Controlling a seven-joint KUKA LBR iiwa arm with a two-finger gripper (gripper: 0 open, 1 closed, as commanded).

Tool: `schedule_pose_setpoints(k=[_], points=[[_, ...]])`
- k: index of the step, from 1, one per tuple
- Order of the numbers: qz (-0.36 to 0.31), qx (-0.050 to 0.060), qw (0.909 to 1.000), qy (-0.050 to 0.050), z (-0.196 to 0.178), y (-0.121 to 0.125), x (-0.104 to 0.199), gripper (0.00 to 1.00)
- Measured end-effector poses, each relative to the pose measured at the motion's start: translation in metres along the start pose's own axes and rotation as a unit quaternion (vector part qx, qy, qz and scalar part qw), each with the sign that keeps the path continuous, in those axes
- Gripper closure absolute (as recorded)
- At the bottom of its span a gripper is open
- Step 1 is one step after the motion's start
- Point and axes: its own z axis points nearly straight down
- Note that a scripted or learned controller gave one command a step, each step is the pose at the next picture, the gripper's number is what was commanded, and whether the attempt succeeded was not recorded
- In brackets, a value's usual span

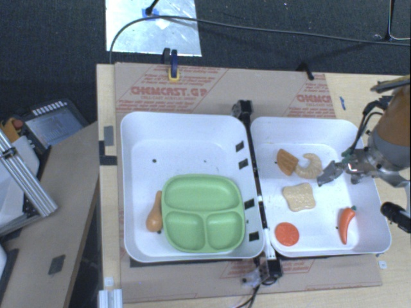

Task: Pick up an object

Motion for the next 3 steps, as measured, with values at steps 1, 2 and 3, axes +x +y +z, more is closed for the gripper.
schedule_pose_setpoints(k=[1, 2, 3], points=[[0.0, -0.001, 1.0, 0.0, 0.044, -0.004, 0.006, 0.0], [0.001, -0.004, 1.0, -0.001, 0.077, -0.001, 0.005, 0.0], [0.0, -0.007, 1.0, 0.0, 0.063, 0.001, 0.006, 1.0]])
